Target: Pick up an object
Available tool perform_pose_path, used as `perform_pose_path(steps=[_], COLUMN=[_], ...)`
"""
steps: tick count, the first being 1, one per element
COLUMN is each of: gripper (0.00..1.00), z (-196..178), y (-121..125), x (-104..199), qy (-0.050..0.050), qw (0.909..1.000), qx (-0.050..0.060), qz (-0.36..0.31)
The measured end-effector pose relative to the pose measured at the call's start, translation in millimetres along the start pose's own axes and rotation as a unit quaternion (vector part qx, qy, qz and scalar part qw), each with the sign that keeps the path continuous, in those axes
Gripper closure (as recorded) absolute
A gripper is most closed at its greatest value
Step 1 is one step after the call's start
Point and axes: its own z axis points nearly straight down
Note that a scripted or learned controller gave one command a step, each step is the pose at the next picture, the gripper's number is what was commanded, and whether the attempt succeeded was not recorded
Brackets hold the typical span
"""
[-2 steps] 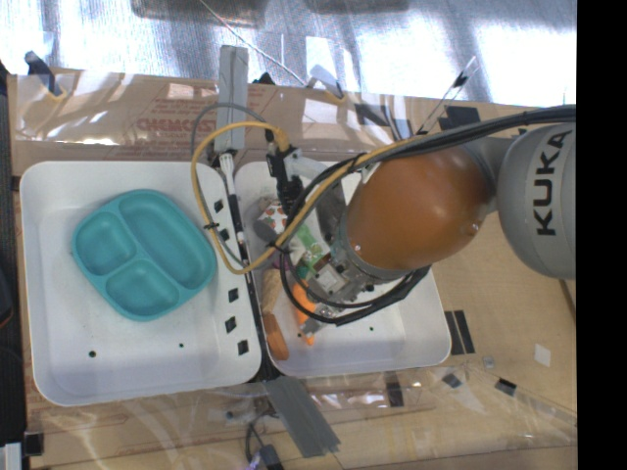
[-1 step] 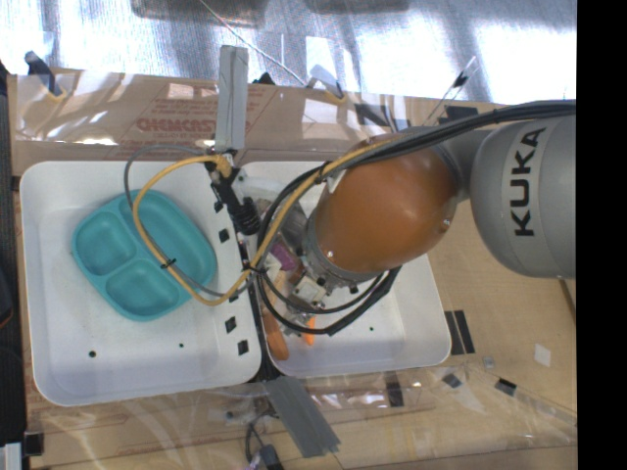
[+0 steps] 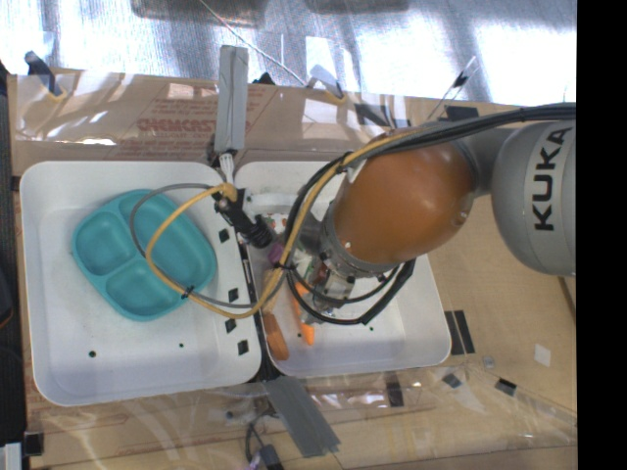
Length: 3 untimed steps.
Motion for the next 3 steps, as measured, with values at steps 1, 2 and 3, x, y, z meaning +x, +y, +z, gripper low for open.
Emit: perform_pose_path(steps=[1,2,3], gripper=[1.00,1.00,1.00], z=[-57.2,-64.9,-73.5], y=[-13.5,-13.9,-15.8], x=[-6.9,-7.5,-7.8], qy=[0.000,-0.003,-0.005], qw=[0.9950,0.9949,0.9947], qx=[0.000,0.000,0.001], qz=[-0.100,-0.101,-0.102])
